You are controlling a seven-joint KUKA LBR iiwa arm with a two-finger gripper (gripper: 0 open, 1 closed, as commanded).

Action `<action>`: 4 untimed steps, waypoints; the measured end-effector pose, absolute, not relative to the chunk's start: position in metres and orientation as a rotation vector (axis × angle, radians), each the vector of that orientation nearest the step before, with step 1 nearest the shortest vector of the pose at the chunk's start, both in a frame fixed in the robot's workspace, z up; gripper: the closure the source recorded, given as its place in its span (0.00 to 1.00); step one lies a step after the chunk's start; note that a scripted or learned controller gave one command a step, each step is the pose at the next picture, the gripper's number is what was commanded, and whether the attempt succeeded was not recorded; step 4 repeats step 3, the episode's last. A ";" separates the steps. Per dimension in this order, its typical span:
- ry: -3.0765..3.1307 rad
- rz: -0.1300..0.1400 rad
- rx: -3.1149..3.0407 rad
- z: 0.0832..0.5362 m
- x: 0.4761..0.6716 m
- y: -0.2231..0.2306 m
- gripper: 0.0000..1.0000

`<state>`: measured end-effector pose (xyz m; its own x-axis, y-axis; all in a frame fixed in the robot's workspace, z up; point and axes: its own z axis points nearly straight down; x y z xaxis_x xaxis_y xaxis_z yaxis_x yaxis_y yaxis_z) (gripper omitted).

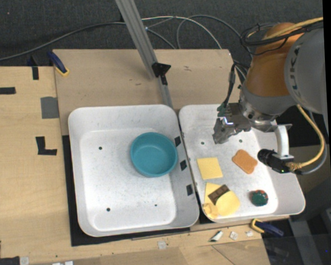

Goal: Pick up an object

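Left bin (89, 161) has just a teal bowl (153, 153), well apart from the action. In the right bin (195, 119), the gripper (222, 133) hovers over bare floor, nothing between its fingers; can't tell how open they are. Closest grab looks like the yellow square (209, 168) just below: come straight down and centre on it. The orange piece (244, 161) sits beside it, and the yellow sponge (221, 201) and green ball (259, 197) crowd the front.
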<state>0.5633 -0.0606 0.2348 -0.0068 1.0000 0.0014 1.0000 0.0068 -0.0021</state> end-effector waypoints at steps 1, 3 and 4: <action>-2.224 0.003 -2.218 0.241 0.589 -0.011 1.00; -2.227 0.001 -2.214 0.218 0.629 0.091 1.00; -2.227 0.001 -2.214 0.218 0.629 0.091 1.00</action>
